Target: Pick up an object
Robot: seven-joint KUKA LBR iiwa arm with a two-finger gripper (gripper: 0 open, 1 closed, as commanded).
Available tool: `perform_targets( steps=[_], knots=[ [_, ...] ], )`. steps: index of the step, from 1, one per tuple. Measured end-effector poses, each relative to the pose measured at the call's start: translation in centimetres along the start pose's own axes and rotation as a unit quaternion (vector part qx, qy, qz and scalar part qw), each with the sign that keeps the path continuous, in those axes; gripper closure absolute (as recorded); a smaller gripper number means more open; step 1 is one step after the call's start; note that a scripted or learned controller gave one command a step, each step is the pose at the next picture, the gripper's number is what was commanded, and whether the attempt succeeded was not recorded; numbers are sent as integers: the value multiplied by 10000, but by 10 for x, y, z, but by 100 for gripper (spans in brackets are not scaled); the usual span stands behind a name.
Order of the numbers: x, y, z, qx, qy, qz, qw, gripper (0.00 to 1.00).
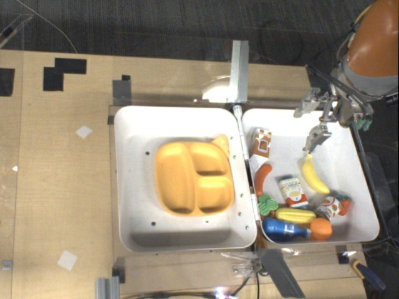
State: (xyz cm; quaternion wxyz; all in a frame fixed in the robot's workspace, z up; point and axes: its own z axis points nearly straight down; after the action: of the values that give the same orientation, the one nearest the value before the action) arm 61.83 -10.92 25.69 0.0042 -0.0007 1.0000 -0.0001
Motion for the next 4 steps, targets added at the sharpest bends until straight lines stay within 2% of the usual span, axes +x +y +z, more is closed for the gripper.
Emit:
perform_targets(
  steps=[1,2,3,4],
  knots=[
    [-7,-26,158,4,-21,-329,9995,0],
    [10,-11,163,7,-30,-958,9954,0],
    [-9,37,67,-1,-45,-1369,9906,0],
    [-31,9,122,-6,6,-82,10000,0]
  ],
)
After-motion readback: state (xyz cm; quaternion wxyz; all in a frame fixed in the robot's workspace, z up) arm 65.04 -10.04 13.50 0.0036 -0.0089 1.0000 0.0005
